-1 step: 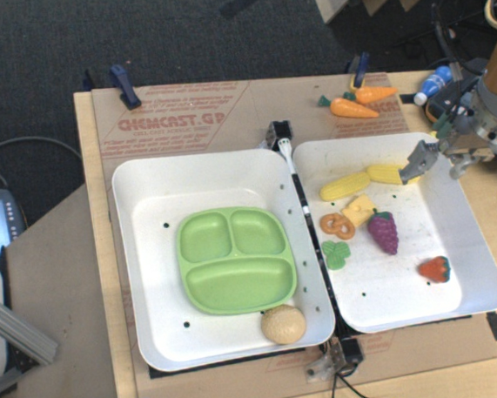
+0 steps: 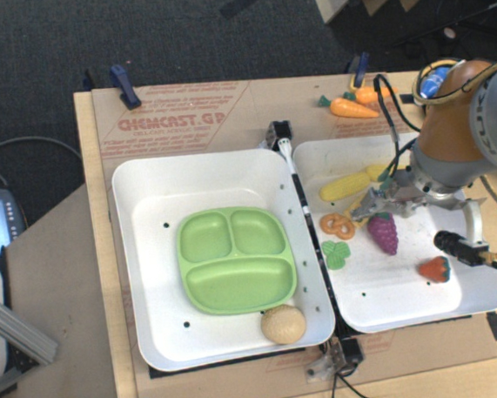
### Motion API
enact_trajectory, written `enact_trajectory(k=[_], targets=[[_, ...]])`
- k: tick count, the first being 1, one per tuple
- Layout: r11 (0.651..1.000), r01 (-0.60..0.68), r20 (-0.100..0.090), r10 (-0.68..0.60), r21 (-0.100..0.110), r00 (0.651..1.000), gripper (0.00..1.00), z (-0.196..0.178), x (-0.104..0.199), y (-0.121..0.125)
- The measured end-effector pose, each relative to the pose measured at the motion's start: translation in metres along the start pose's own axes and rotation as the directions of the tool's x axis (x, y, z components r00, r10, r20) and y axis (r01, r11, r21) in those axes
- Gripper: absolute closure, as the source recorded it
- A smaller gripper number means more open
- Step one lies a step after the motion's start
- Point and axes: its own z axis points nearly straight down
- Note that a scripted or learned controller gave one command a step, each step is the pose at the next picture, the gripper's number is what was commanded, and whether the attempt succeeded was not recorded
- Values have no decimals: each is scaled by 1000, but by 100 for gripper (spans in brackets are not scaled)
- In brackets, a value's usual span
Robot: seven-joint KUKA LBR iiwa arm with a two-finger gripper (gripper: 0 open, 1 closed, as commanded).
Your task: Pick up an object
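We see the gripper (image 2: 378, 202) low in the right bin (image 2: 416, 309), just above the purple grapes (image 2: 384, 232); we cannot tell its jaw state. Relative to the grapes: pretzel (image 2: 337, 224) and green leaf (image 2: 335, 254) left, yellow corn (image 2: 352, 183) up-left, strawberry (image 2: 435, 269) lower-right.

Lying in right bin: yellow plastic corn cob (image 2: 353, 184), brown pretzel (image 2: 337, 224), green leafy piece (image 2: 335, 253), purple grape bunch (image 2: 383, 232), red strawberry (image 2: 434, 269).
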Motion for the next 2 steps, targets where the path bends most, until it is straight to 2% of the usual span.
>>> enact_trajectory(k=[1, 2], targets=[[1000, 3, 10, -3, -16, 1000, 0, -46, -25, 82], [1000, -2, 1, 2, 6, 1000, 0, -4, 12, 6]])
